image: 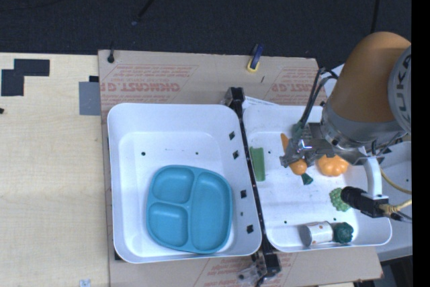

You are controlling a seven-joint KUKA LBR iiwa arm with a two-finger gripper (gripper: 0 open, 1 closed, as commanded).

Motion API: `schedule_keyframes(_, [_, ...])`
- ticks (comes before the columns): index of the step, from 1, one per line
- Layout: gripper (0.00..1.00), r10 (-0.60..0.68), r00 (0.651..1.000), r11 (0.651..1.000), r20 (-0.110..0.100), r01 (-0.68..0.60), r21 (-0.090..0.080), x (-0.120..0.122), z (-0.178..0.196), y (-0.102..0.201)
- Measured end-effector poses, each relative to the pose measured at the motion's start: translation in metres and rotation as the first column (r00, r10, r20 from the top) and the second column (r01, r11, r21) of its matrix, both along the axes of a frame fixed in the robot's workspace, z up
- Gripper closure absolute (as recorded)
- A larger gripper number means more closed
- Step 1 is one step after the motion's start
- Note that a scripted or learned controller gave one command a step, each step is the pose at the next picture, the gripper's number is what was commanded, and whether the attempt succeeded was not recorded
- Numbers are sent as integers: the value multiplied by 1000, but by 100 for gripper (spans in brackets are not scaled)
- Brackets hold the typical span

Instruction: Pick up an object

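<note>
A cardboard sheet (168,80) lies on a pale wooden bench, with dark floor behind it, and two white bins sit on it side by side. The left bin (127,138) holds a blue plate (189,208) with three sections. The right bin (282,225) holds the small things. Near its middle the gripper (296,159) is down low, touching a little orange piece (298,167) – round and bright (I cannot tell if the fingers grip it). Just right of that piece lies a bigger orange lump (332,165). Left of it lies a green stick (257,164). Below it, at the bin's front, rests a grey can (316,233) beside a dark green ball (344,232).
</note>
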State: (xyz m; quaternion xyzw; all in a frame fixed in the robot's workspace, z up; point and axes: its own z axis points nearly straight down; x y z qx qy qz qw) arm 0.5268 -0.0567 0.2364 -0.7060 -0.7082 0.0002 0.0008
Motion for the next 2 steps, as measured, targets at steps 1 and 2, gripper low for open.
schedule_keyframes(1, [100,-4,1000,1000,-5,4,0,1,-20,-4])
schedule_keyframes(2, [100,-4,1000,1000,0,4,-1,7,-5,-11])
